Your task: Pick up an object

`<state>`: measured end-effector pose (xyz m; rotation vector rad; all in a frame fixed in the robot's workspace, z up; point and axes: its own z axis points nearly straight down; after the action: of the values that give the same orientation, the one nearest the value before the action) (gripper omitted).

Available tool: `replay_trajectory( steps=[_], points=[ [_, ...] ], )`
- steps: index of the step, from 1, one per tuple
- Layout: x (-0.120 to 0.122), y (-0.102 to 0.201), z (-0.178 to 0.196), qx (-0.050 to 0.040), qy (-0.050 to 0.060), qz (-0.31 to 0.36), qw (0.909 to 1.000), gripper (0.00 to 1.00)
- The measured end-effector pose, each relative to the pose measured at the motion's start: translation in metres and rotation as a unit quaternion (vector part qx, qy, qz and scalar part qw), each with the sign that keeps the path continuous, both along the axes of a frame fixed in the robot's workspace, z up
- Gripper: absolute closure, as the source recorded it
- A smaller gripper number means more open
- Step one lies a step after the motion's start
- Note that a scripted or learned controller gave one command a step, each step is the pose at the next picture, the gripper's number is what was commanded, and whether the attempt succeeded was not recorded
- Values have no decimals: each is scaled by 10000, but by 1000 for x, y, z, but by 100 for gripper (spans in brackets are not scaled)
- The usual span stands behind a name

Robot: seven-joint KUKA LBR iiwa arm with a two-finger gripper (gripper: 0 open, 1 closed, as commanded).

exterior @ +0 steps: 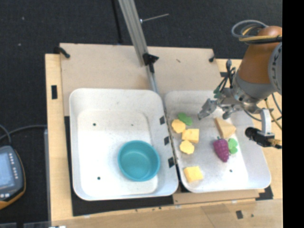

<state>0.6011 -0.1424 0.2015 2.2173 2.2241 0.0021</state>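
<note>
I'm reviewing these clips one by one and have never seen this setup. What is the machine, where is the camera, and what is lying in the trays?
One camera looks down at a slant on a bench with two white bins. The grey and orange robot arm reaches in from the right; its gripper hangs over the right bin, fingers spread, holding nothing. That bin holds several yellow blocks, a tan wedge, purple toy grapes and small green pieces. The left bin holds a blue bowl.
</note>
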Motion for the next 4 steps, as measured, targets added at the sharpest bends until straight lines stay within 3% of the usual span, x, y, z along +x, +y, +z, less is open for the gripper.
replay_trajectory(
  steps=[1,2,3,4],
  points=[
    [0,0,0,1,-1,-3,10000,0],
    [-8,-8,-56,-9,30,-22,10000,0],
    [-7,-9,-100,-11,-15,-29,10000,0],
    [-5,-10,-86,-16,-51,-46,10000,100]
  ],
)
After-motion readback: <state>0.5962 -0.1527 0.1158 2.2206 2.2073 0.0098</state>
